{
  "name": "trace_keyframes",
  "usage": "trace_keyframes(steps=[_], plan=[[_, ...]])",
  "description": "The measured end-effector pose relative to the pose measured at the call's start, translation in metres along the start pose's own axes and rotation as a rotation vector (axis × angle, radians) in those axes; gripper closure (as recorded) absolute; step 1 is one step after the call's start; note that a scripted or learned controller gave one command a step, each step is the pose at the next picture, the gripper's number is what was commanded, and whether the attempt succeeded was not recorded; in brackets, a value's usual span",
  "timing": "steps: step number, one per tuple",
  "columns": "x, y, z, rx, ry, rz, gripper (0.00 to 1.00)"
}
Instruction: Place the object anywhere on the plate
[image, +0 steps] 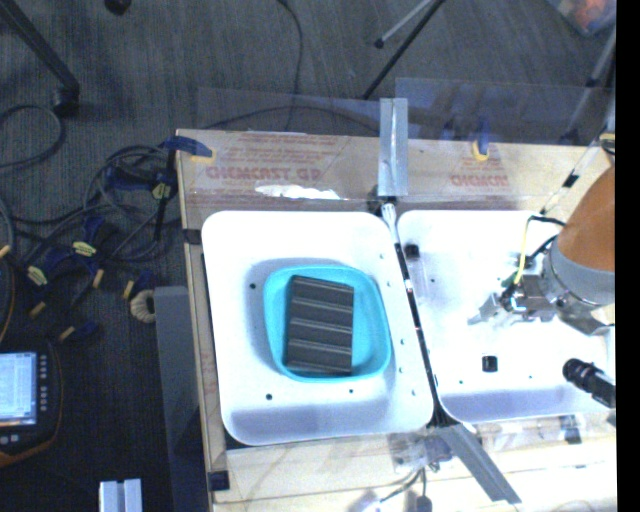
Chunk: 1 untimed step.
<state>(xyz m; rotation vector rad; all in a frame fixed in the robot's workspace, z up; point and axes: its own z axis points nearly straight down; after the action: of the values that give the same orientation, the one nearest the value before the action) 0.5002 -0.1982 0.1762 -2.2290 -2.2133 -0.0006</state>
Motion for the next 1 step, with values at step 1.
trace_keyframes(steps=[1], plan=[[0.0000,0.0000,0.0000,0.000,0.000,0.000,0.00]])
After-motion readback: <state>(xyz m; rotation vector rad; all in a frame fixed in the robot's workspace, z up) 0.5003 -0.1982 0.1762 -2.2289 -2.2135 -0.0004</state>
